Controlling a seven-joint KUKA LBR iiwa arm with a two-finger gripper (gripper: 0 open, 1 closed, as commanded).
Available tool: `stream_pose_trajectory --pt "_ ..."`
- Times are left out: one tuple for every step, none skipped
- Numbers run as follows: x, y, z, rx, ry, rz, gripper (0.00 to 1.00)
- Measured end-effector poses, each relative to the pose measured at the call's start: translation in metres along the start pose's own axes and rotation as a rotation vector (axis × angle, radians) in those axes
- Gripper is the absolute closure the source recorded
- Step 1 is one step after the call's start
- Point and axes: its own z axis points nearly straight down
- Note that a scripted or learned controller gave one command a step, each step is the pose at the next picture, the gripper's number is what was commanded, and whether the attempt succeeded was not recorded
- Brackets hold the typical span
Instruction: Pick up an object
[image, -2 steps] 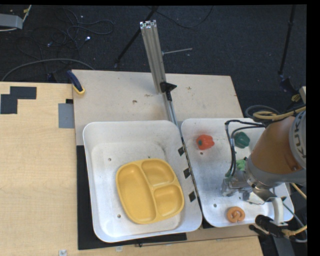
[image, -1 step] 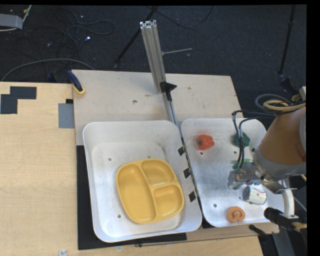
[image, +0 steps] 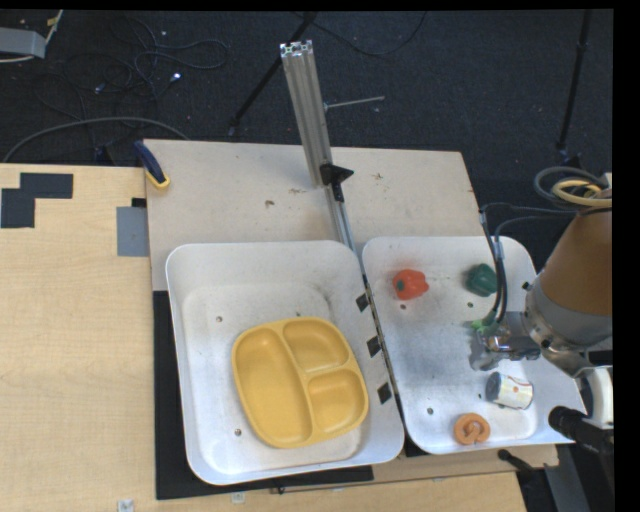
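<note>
The right bin (image: 440, 345) holds several small objects. A red tomato-like piece (image: 408, 284) lies at its far left and a dark green piece (image: 483, 279) at its far right. A white cup-like object (image: 510, 391) lies on its side near the front, and an orange ring (image: 471, 430) sits at the front edge. My gripper (image: 493, 347) hangs low over the bin's right half, between the green piece and the white object. A small green bit (image: 486, 325) shows just beside its tip.
The left bin (image: 200, 300) holds a yellow divided plate (image: 300, 380). A metal post (image: 310, 110) rises behind the bins. The arm's grey and orange body (image: 580, 280) covers the right bin's right rim.
</note>
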Motion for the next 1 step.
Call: stream_pose_trajectory --pt "-0.0007 0.0012 -0.0445 -0.001 -0.001 0.000 1.00"
